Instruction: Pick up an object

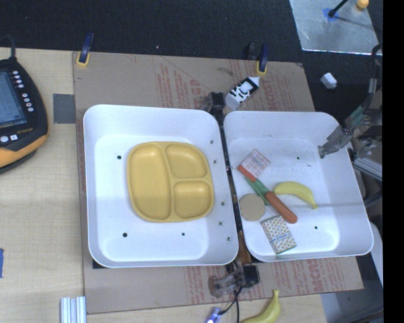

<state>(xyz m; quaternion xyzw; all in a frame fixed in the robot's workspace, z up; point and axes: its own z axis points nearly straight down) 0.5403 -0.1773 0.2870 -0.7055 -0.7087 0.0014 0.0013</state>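
Note:
The right white bin (303,143) holds a yellow banana (296,192), an orange carrot with a green end (269,195), a round tan disc (252,208) and two small printed packets (254,161) (279,234). My gripper (333,142) hangs at the bin's upper right edge, above and to the right of the banana and apart from every object. Nothing shows in its grasp. The grey arm behind it runs off to the right.
The left white bin (108,200) carries a yellow divided plate (170,180). A teach pendant (7,116) lies at the far left. A second banana (266,309) lies outside the bins at the bottom. A black-and-white item (242,91) sits behind the bins.

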